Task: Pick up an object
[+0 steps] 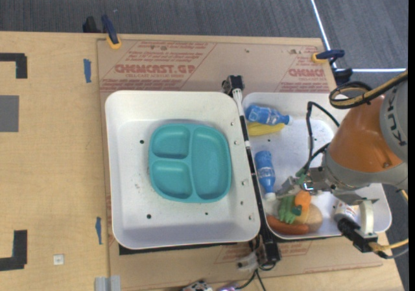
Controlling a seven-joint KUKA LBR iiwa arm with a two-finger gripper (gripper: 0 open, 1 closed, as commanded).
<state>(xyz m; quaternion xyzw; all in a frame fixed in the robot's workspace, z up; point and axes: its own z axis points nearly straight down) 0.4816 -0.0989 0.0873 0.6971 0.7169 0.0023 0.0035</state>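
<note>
Toy carrot (301, 200) sits in the near pile of the right bin (382, 215), directly under the gripper (299, 186). Drop straight onto it, clear of the pale toy (313, 216) just nearer you. Whether the gripper is parted or together: cannot tell. Farther back lie two blue bottles (264, 170).

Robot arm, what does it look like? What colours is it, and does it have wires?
The arm is chunky and rounded, with a big orange band and grey metal below it. Black cables loop over its top and one runs down its side. Its tool is small, dark and silvery, over the right bin. A white and black part with a pale ring sticks out below.
</note>
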